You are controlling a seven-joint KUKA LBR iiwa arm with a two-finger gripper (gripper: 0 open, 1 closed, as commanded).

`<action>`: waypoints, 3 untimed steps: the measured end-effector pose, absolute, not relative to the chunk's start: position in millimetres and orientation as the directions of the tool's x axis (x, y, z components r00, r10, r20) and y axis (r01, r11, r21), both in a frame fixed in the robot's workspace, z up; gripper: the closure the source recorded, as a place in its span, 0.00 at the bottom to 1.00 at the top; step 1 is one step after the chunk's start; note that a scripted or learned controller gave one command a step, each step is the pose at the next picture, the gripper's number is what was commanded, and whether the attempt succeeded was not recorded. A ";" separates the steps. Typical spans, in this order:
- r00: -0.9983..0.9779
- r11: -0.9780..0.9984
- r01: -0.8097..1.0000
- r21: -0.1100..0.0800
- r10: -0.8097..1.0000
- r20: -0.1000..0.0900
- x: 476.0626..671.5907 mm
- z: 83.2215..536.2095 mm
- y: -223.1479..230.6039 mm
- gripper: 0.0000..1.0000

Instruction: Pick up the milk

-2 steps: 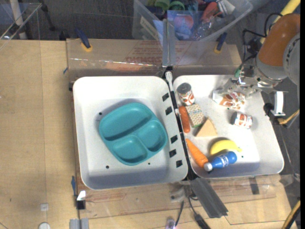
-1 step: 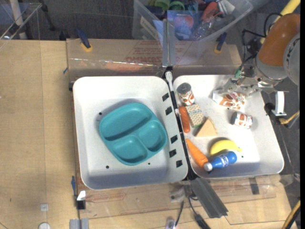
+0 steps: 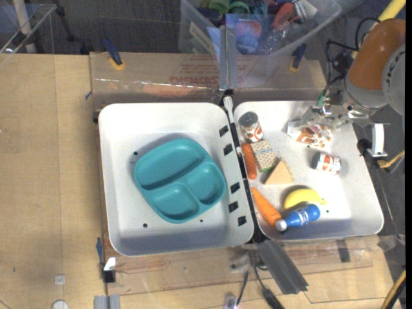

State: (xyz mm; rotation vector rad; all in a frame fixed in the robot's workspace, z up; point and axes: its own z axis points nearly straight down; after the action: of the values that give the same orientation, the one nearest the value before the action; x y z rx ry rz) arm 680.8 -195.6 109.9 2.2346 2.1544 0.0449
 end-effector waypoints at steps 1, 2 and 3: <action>-0.008 0.008 0.999 0.047 1.000 -0.009 681.2 110.3 -195.6 0.00; -0.011 0.011 0.999 0.048 1.000 -0.011 680.0 110.3 -193.2 0.00; -0.020 0.021 0.999 0.047 1.000 -0.005 681.4 109.6 -197.4 0.00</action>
State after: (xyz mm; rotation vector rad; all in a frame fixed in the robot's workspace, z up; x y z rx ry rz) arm 681.4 -197.4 109.6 2.1729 2.2180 0.0466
